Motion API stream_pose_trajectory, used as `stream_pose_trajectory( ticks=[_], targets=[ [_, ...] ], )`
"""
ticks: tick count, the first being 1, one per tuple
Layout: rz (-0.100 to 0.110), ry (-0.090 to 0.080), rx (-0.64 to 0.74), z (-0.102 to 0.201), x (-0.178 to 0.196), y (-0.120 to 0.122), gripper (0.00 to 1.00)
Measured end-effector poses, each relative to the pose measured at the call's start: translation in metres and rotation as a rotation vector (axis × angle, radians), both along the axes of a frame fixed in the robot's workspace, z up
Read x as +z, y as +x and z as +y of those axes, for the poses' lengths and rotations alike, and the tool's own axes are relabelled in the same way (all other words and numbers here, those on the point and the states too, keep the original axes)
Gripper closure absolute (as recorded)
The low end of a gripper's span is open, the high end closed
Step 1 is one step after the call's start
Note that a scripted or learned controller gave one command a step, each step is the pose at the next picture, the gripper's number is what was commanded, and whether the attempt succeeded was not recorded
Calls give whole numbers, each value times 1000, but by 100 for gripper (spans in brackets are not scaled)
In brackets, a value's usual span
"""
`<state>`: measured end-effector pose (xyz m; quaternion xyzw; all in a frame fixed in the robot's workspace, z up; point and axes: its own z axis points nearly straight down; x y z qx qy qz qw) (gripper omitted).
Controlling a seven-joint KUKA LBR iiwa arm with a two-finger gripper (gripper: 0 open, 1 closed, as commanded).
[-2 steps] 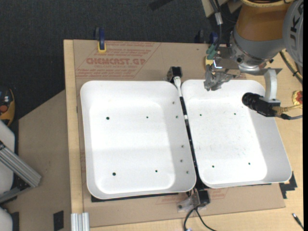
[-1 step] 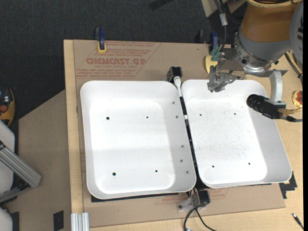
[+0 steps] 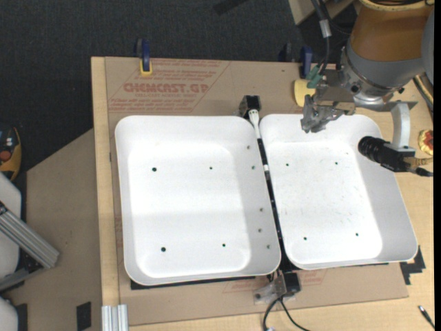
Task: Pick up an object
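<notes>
My gripper (image 3: 315,123) hangs from the grey and orange arm (image 3: 389,26) over the far left corner of the right bin (image 3: 386,216), just inside its back rim. A small pale yellow thing (image 3: 300,90) lies on the board behind that bin, just left of the wrist and partly hidden by it. I see nothing held under the gripper. The white floor of both bins shows small dark dots and faint specks.
The left bin (image 3: 138,205) sits beside the right one, with a black seam and clip (image 3: 249,105) between them. A black cylindrical part (image 3: 380,150) juts over the right bin's right rim. Blue clamps (image 3: 143,49) hold the brown board at the back.
</notes>
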<state>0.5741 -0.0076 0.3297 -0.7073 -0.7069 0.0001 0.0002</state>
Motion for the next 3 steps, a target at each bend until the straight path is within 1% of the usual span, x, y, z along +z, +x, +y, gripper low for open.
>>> stream_pose_trajectory(
  ticks=[1, 2, 3],
  targets=[
    [1, 0, 0, -3, -1, -7, 100],
    [-2, -1, -1, -15, 1, -6, 100],
    [1, 0, 3, 14, -43, 29, 100]
  ],
)
